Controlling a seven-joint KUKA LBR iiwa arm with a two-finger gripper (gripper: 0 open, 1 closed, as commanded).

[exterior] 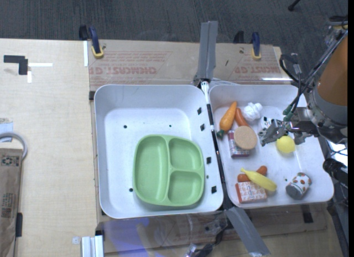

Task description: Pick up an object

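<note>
Gripper low in your right bin, beside the yellow ball

You see the gripper (272, 133) over the right bin (326, 192), just left of the yellow ball (286, 144); whether it is grasping anything cannot be told. Around it lie a carrot (228, 116), a white crumpled piece (253, 110), a round wooden disc (245, 137) and a banana (260, 179). The left bin (110, 139) holds a green divided plate (168, 170)

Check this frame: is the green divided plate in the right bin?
No, the green divided plate lies in the left bin.
</note>
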